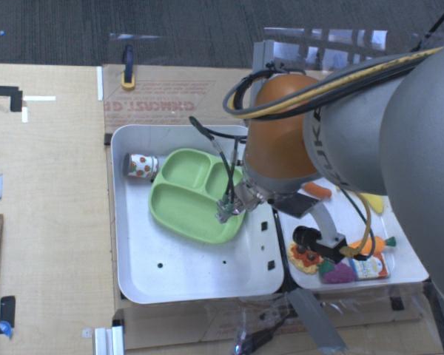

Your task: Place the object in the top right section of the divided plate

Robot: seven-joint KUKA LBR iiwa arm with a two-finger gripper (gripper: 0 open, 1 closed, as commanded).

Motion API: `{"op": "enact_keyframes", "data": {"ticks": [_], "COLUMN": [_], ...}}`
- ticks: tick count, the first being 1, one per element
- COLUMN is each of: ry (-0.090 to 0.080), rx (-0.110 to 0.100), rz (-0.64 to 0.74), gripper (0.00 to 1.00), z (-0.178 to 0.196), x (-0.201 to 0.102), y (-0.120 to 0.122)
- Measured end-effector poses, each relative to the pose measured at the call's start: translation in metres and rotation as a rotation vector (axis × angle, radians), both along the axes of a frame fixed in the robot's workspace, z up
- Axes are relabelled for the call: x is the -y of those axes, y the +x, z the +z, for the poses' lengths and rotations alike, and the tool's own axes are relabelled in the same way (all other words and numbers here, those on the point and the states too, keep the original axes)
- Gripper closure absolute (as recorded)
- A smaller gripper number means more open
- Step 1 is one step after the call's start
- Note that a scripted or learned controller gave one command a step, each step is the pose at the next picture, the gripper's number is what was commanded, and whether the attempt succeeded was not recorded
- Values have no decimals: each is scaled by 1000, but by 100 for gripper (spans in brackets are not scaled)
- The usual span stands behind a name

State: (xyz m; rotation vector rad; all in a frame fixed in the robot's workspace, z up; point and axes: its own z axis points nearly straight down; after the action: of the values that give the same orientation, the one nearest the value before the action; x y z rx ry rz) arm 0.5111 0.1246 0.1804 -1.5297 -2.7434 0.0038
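A light green divided plate (192, 194) lies tilted in the left white bin (170, 272). My gripper (229, 208) hangs over the plate's right rim, by the near right section. The orange-banded wrist (281, 135) hides the plate's far right edge. I can make out nothing held in the gripper. A small white cup with a red fruit print (140, 166) lies on its side just left of the plate, touching its rim.
The right bin (411, 272) holds several toy foods: a pizza slice (305, 258), a purple piece (337, 273), a small carton (370, 267), an orange carrot (316, 191) and a yellow piece (374, 202). The arm covers most of that bin.
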Motion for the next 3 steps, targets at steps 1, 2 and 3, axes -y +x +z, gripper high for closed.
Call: {"op": "enact_keyframes", "data": {"ticks": [1, 2, 3], "ry": [0, 0, -1], "rx": [0, 1, 1], "rz": [-1, -142, -143], "gripper": [0, 0, 100], "z": [0, 16, 25], "x": [0, 137, 138], "y": [0, -7, -6]}}
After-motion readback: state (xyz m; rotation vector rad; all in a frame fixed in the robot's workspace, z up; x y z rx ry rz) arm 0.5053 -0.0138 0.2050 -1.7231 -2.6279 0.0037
